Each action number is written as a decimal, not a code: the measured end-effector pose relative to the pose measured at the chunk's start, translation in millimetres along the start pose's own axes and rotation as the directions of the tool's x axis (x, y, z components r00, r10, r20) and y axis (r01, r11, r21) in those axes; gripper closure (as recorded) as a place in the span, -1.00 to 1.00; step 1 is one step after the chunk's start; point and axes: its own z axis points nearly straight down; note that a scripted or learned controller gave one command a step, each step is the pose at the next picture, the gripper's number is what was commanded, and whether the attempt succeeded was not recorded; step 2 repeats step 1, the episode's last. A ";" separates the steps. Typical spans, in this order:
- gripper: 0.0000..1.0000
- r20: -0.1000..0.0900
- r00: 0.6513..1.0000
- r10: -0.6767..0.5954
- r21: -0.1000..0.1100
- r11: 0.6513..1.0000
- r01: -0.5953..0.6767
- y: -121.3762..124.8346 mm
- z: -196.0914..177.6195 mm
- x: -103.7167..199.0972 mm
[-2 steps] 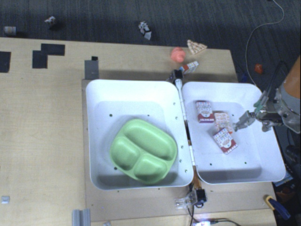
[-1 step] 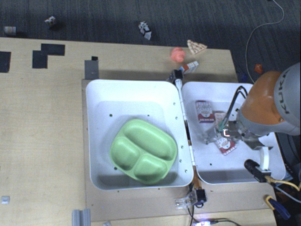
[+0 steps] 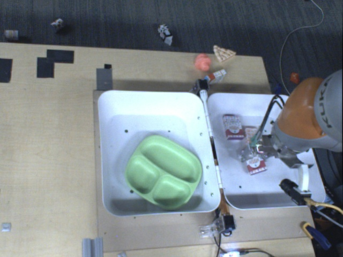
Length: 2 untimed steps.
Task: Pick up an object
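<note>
Beneath the camera we saw a pale wooden bench (image 3: 48, 159) carrying two shallow white plastic bins side by side, with dark carpet beyond its far edge.

Nearest us, toward the near edge of the left bin (image 3: 110, 143), lay one light green moulded plastic tray with three compartments (image 3: 163, 170). It sat tilted, probably because it had come to rest against the bin's sloping floor.

In the right bin (image 3: 231, 194) we counted two small red-and-white packets: one (image 3: 256, 166) near the bin's middle, and another (image 3: 233, 127) toward its far left corner. We judged the nearer packet the likeliest target, since the two-finger gripper (image 3: 254, 150) hung just over it, next to a pale object we could not identify. The grey arm with its orange band (image 3: 300, 116) reached in across the right edge of that bin, which suited a descent from above. We could not tell how wide the pincer stood, nor whether it had hold of anything; the wrist hid that.

Farther off, on the bench beyond the bins, sat one pink ball (image 3: 202, 62), one tan wedge-shaped toy (image 3: 224, 53) and one small red-and-white tube (image 3: 216, 76), all strays out of reach.
</note>
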 end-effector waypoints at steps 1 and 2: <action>1.00 -0.004 1.000 -0.002 0.010 1.000 0.002 -1.4 -93.0 73.5; 1.00 -0.004 1.000 -0.002 0.010 1.000 0.002 -1.4 -93.0 73.5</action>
